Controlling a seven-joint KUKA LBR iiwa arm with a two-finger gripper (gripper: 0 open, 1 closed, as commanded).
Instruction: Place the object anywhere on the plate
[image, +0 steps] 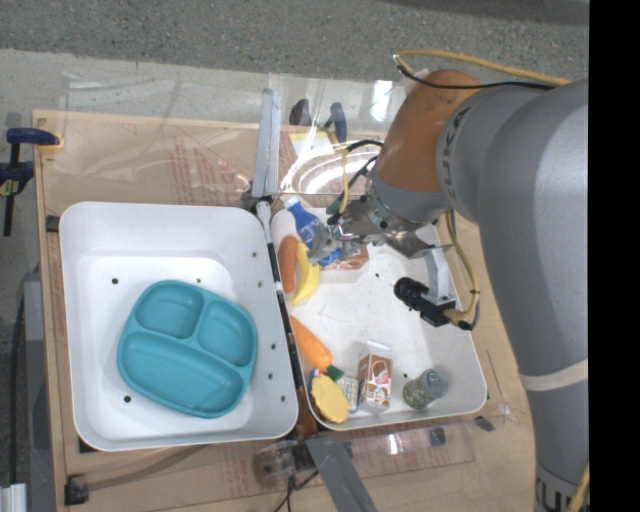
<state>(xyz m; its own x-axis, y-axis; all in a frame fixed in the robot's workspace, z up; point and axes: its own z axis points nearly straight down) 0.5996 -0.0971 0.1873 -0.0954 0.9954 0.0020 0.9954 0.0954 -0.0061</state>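
Nearest my camera, along the near edge of the right bin (470, 385), I see a row of small things: a yellow pineapple-shaped toy (330, 396), a brown-and-white carton (375, 380) and a dull grey-green can (424, 389) toward the near right corner. An orange carrot (311, 346) lies slantwise against the left wall, smooth and tapered.

Farther in, at the far left corner of that bin, a cluster sits packed together: a yellow banana (306, 283), an orange rounded piece (288, 262) and a white bottle with blue on it (297, 222). The gripper (338, 238) reaches down right at this cluster, so I judge one of these to be the thing it is after. The arm's bulk and cables hide the tips, so I cannot tell how they stand, or whether anything is taken.

In the left bin (75, 250), the teal plate (187, 346) lies flat near the middle, a matte plastic tray with three shallow compartments and rounded corners. Nothing rests on it, so the placing is not yet done.
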